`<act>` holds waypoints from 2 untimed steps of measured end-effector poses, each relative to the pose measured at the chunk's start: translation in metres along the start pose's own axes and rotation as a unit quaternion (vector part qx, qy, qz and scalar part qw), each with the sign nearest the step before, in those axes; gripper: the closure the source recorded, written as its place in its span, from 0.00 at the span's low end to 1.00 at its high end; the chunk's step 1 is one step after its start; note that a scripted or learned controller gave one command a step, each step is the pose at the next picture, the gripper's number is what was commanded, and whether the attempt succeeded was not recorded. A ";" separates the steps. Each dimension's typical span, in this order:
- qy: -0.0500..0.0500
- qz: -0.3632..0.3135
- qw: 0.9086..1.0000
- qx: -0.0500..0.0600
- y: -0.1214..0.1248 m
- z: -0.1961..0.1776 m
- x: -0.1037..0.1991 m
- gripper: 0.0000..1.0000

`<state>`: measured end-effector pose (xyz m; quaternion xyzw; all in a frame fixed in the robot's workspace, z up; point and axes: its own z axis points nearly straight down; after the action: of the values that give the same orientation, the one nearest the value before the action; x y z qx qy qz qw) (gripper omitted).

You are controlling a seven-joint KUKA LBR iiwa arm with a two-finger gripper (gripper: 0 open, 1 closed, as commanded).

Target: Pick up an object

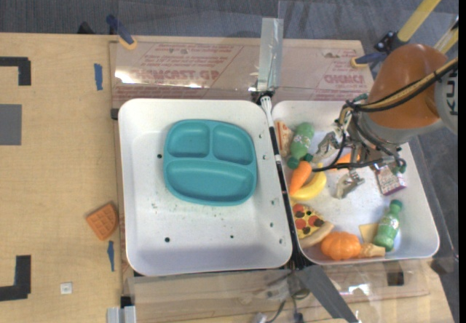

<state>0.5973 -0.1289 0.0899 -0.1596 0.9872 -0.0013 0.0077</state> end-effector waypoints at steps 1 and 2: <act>0.000 -0.049 0.999 0.001 0.015 0.000 -0.009 0.00; 0.001 -0.076 0.997 0.000 0.013 0.000 -0.015 0.00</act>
<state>0.6074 -0.1122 0.0900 -0.2344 0.9721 -0.0022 0.0069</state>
